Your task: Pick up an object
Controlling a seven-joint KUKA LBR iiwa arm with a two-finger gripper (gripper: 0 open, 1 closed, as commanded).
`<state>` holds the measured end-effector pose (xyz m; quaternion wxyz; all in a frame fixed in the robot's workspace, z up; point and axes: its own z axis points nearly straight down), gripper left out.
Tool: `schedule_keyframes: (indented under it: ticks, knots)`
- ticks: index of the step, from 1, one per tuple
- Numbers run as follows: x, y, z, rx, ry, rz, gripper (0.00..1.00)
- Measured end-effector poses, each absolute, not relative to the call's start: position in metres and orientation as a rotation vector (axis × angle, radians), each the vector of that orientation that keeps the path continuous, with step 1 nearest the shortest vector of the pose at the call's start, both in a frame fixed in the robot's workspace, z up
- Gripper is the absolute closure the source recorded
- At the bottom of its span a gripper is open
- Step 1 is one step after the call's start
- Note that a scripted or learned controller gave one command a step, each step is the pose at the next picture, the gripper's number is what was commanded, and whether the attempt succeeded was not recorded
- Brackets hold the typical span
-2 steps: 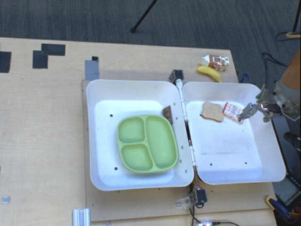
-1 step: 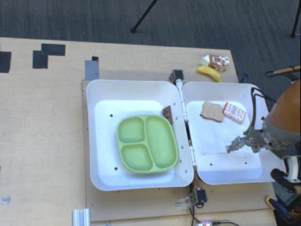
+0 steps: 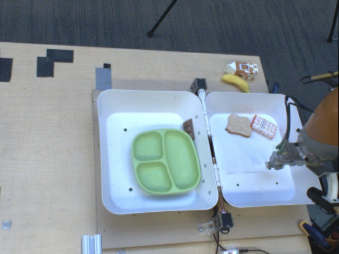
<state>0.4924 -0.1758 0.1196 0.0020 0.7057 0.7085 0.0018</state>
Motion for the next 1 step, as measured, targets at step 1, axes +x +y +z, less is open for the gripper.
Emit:
schedule_keyframes:
  ticks: [1]
  knots:
    - [0.4924, -0.1757, 0.1196, 2.214, 2.223, 0.006, 0.0]
